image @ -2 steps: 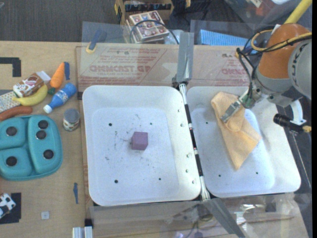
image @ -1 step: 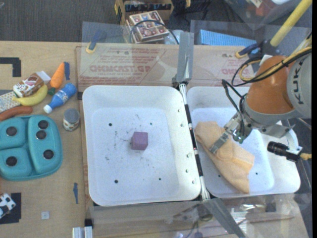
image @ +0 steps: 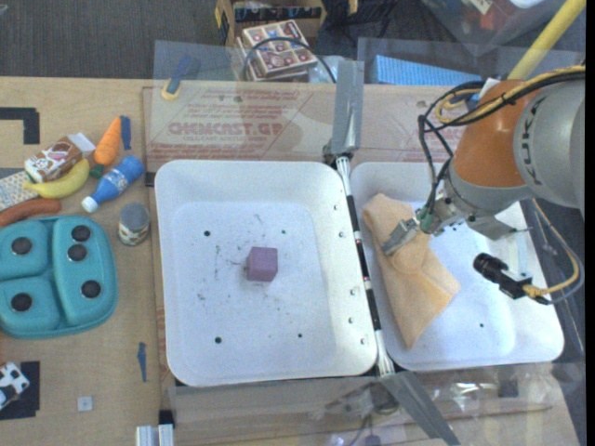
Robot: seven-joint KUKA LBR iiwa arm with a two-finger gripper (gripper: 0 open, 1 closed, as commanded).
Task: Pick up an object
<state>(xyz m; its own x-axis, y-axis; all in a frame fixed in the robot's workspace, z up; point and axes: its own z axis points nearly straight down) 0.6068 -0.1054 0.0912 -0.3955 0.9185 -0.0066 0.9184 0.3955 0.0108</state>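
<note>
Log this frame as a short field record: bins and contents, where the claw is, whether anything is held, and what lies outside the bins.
left bin: one small purple block near the middle
right bin: one tan cloth, crumpled, lying along the bin's left side
arm: reaching in over the right bin
claw: down at the cloth, at its upper part
held: cannot tell; no object seen lifted
left of the bins: teal tray, banana, carrot, small bottle, can
task state: pick not yet shown as done
</note>
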